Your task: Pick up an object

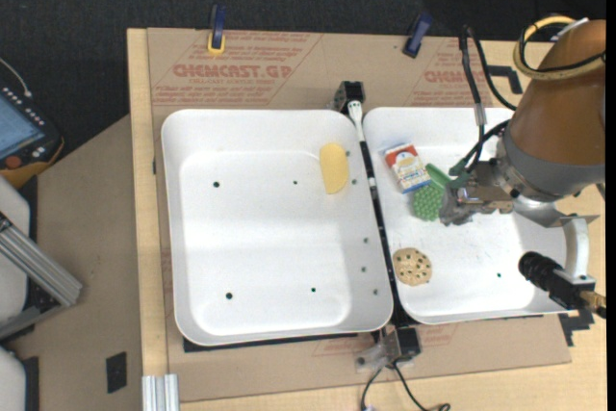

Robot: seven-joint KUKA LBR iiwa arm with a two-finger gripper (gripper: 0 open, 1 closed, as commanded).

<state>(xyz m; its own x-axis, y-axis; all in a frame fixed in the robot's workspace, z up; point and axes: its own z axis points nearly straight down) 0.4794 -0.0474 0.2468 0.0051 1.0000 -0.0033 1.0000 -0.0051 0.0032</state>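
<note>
1. Where the arm (563, 111) comes in from the right, its broad grey and orange body covers the right bin's (462, 298) far right corner and runs past the picture's edge, so its upper part is cut off.
2. At its lower end the gripper (457, 207) sits low in the right bin, close against the green object (428, 197); the fingers are a dark, blurred cluster, and whether they are spread, closed, or gripping anything cannot be told.
3. That green object lies in the middle of the right bin. Its studded body is toward the left bin (260, 303) and a narrower green part reaches up and right toward the gripper, so its long axis seems to run on a diagonal; the end near the gripper is partly hidden.
4. Just beside it, up and to the left, lies a small box (406, 166) in red, white and blue. Its long axis tilts from upper left to lower right, and its print is too small to read.
5. Nearer the front of the same bin rests a round cookie (412, 266), well apart from the gripper.
6. Across the divide, a pale yellow oblong piece (333, 167) lies in the left bin near its right wall, its long axis running roughly front to back.
7. Under both bins sits a cardboard sheet (241, 63) with red print, held by a blue clamp (217, 26) at its far edge.
</note>
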